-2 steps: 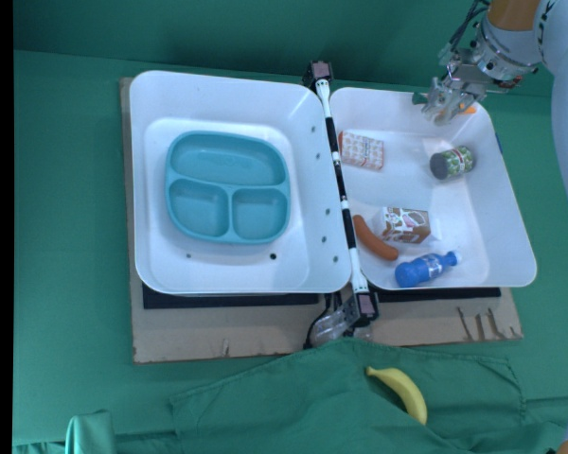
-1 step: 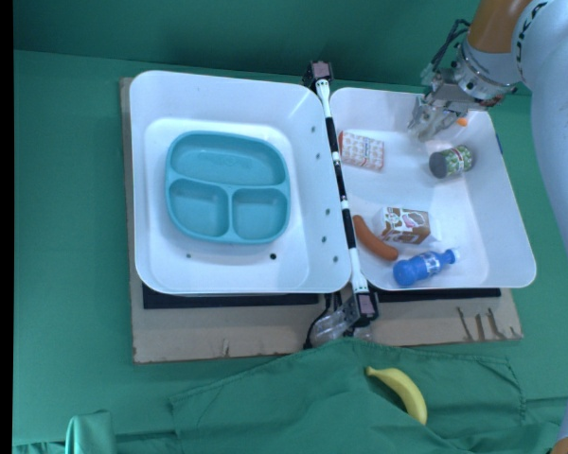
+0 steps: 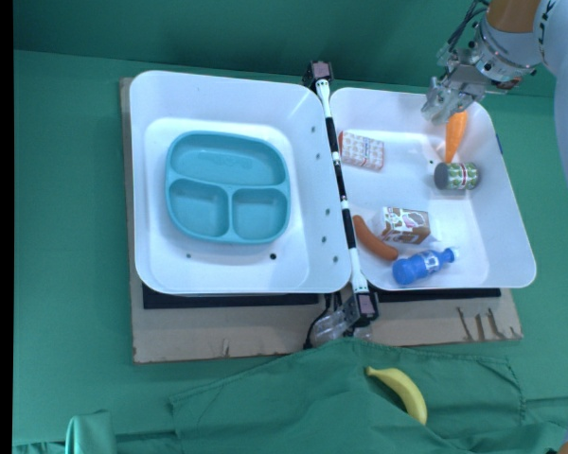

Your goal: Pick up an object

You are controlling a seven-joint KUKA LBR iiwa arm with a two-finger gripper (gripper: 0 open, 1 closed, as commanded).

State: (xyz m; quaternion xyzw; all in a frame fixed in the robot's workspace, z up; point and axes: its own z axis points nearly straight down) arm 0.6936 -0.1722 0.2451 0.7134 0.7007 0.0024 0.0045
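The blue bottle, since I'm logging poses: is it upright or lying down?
Lying down: the blue bottle rests on its side in the right bin, white cap pointing right.

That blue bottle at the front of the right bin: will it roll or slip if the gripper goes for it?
The blue bottle lies on its side, so a nudge would probably roll it. Its rounded, glossy-looking body may slip between fingers. The sausage lying close by could get bumped.

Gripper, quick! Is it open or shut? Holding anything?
Gripper: hanging over the carrot's top end; open or shut cannot be told, and no grasp shows.
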